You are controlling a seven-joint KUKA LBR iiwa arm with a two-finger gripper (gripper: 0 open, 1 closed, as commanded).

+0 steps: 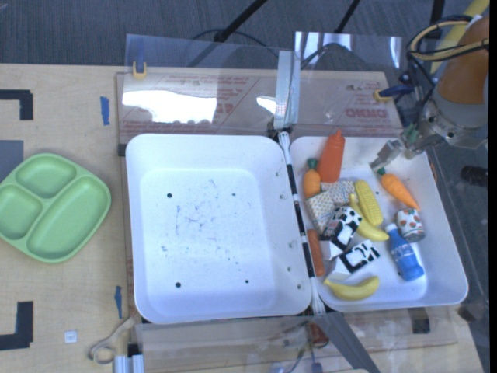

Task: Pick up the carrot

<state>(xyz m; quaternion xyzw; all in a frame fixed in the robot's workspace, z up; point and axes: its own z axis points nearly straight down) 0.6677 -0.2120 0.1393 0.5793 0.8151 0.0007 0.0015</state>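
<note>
An orange carrot (pixel 400 192) with a green top lies at a slant near the right wall of the right bin (pixel 446 274). My gripper (pixel 390 154) hangs over the bin's far right corner, just up and left of the carrot's green end, and nothing shows in it. A taller orange-red carrot-like piece (pixel 332 155) and a small orange one with a green top (pixel 311 183) sit near the bin's far left.
The right bin also holds a corn cob (pixel 367 201), a banana (pixel 353 287), a blue bottle (pixel 405 258), a small can (pixel 410 224), black-and-white toys (pixel 348 225) and a checkered piece (pixel 326 201). The left bin (pixel 155 162) adjoins it. A green divided plate (pixel 50 206) lies far left.
</note>
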